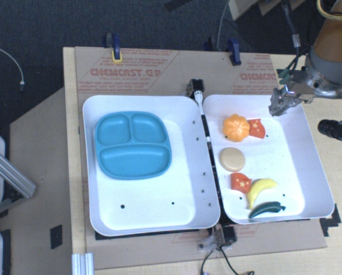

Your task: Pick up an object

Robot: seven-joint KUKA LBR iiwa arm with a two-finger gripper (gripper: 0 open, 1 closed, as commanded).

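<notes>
Two bins (102, 211) (seven items inside)

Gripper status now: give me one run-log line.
two-finger gripper: above right white bin far corner | holding: nothing visible | nearest: red block, orange round fruit

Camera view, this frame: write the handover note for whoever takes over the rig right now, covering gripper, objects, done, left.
Gripper: above the far right corner of the right bin, nothing seen between its fingers; open or shut can't be told.
Right bin holds: orange, red piece beside it, tan disc, second red piece, banana, green pepper.
Left bin: blue divided plate.
Done: nothing lifted.
Left: descend, grasp one object, lift.
</notes>
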